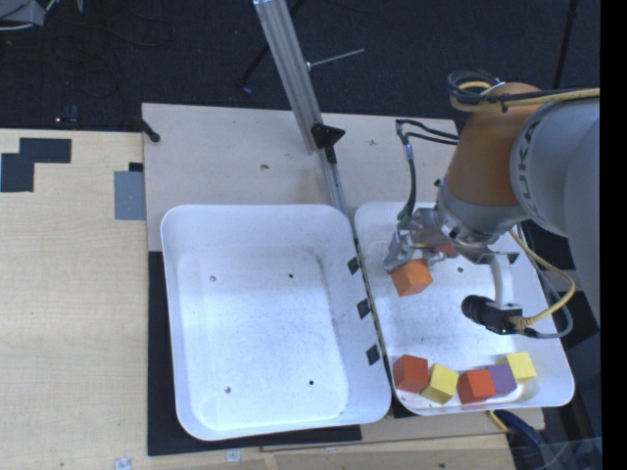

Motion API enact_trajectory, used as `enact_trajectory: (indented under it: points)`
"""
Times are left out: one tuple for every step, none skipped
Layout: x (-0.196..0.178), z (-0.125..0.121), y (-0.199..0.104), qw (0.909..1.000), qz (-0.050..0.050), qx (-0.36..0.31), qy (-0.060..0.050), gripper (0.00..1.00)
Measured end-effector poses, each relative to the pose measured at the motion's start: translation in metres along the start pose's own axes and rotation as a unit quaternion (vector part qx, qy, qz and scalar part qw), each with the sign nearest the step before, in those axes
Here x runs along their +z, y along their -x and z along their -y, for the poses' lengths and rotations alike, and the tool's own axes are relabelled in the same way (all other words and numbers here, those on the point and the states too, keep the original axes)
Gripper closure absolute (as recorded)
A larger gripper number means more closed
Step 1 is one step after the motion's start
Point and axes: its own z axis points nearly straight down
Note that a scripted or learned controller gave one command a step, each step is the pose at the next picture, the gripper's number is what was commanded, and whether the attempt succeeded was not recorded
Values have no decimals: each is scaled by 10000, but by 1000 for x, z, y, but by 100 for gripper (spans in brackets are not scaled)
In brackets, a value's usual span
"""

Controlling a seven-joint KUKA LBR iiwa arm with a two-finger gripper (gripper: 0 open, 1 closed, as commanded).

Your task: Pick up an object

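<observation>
Our claw [409, 258] grips the orange cube [411, 277] above the right bin [556, 385], right of frame centre, so we should lift straight and slowly, clear of the blocks [464, 380] along the bin's lower edge.

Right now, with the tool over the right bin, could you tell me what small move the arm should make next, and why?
Probably a short straight lift. The orange block sits right at the tip of the tool and looks raised off the right bin floor, away from the red, yellow and purple blocks along the near wall. Whether the grip is firm is unclear, so rise slowly.
</observation>
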Motion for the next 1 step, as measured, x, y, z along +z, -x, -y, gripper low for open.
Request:
enact_trajectory:
  points:
    - [0, 2, -67, 10000, -16, -30, -14, 100]
